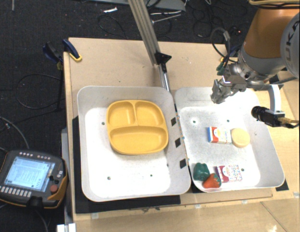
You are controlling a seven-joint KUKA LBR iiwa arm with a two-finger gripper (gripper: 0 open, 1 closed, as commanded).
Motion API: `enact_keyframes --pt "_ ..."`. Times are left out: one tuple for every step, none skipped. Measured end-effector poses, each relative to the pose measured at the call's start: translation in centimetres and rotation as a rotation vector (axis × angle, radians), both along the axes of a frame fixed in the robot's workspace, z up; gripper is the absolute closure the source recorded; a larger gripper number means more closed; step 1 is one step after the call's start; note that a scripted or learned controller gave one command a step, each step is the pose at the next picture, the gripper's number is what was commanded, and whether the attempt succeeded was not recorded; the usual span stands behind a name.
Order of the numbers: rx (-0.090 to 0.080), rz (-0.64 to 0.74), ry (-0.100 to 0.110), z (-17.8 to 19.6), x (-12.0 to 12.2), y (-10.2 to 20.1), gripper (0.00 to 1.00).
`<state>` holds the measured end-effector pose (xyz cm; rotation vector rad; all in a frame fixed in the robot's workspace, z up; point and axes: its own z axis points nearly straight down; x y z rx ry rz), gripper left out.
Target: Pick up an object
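A: Where is the grey two-finger gripper [220, 94]?

B: Above the right white shallow plastic bin [268, 151], at its far rim. I can't tell how its jaws stand.

A: And room inside?

B: Bare floor lies near the gripper. Five things sit toward the near side: a small white-and-red carton [218, 135] touching a pale yellow round block [240, 138], then a green lump [202, 170], a red lump [212, 181] and a second red-and-white carton [230, 173].

A: Left of that bin?

B: One yellow three-compartment plastic tray [137, 127].

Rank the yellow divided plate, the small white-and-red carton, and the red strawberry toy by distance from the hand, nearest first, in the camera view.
Measured from the hand:
1. Small white-and-red carton, right bin, just below the hand.
2. Red strawberry toy, right bin's front edge.
3. Yellow divided plate, left bin; the plate's near rim and the strawberry are roughly comparable, so 2 and 3 are close.
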<state>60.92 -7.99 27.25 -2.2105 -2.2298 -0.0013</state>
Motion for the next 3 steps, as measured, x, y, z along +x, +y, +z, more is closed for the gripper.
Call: enact_keyframes --pt "-0.001 -0.001 -0.001 -1.2 1.4 4.8 1.00" --pt "0.000 -0.001 0.001 -2.0 0.8 9.8 1.00" --pt "-0.001 -0.001 -0.002 -2.2 1.9 14.3 1.00"
